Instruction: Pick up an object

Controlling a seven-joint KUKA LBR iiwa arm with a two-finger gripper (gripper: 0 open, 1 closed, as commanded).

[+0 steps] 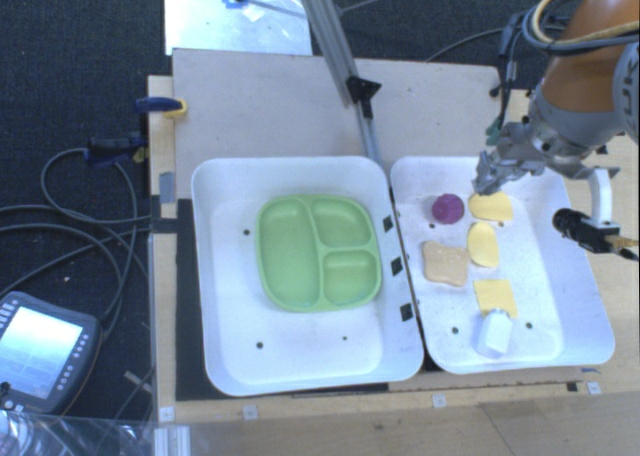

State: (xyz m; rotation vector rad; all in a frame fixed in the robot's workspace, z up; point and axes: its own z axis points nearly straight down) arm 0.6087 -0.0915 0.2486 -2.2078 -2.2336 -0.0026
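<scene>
Nothing lifted yet. Tool (487, 182) low over right bin (560, 344), beside yellow piece (492, 207); finger state impossible to tell.

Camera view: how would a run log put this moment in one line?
gripper: over right bin, beside yellow piece | purple ball: untouched | green tray: left bin

No legible text, label, brand, number or sign is present on any item. The pendant (40, 349) beyond the bench's (260, 104) lower left corner has a lit screen; its content is too small to read.
</scene>
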